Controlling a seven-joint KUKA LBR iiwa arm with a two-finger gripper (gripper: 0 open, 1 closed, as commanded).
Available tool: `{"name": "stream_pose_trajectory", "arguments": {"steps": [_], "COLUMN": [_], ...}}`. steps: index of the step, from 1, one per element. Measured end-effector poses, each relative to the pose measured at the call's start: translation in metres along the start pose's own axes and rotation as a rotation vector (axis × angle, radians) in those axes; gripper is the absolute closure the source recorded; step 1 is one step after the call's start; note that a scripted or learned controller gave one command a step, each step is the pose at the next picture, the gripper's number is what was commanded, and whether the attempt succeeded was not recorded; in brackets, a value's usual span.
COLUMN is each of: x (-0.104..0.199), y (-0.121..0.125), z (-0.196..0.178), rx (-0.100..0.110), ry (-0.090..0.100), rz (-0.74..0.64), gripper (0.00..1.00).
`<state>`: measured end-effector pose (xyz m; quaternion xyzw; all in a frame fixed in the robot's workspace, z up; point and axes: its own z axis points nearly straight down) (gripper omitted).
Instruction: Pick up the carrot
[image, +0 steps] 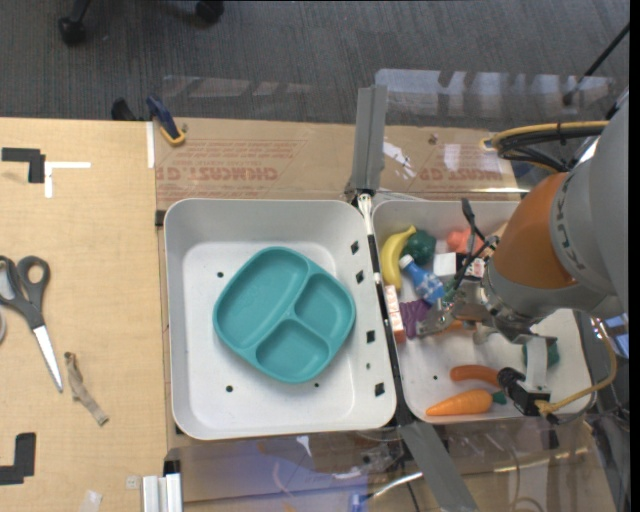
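Note:
The carrot (460, 404) is orange with a green top at its right end. It lies flat near the front wall of the right bin (432, 378). My gripper (443, 318) hangs low over the middle-left of that bin, above and behind the carrot and well apart from it. It is close to a purple item (430, 322) and a blue bottle (423, 282). The arm's grey body and orange band (530, 245) hide the right part of the bin.
A second, shorter orange piece (476, 374) lies just behind the carrot. A banana (393, 251), a green item (422, 246) and a pinkish box (396, 318) crowd the bin's left side. The left bin (190, 330) holds a teal divided plate (285, 313). Scissors (35, 310) lie on the bench at far left.

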<state>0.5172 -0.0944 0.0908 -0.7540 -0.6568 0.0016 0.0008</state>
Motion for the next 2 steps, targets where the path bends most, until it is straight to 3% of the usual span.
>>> {"name": "stream_pose_trajectory", "arguments": {"steps": [1, 2], "x": [-0.007, -0.08], "y": [0.017, -0.023], "z": [-0.001, 0.0], "rx": [0.0, 0.002], "ry": [0.0, 0.002], "rz": [0.409, 0.791], "gripper": [0.0, 0.0]}}
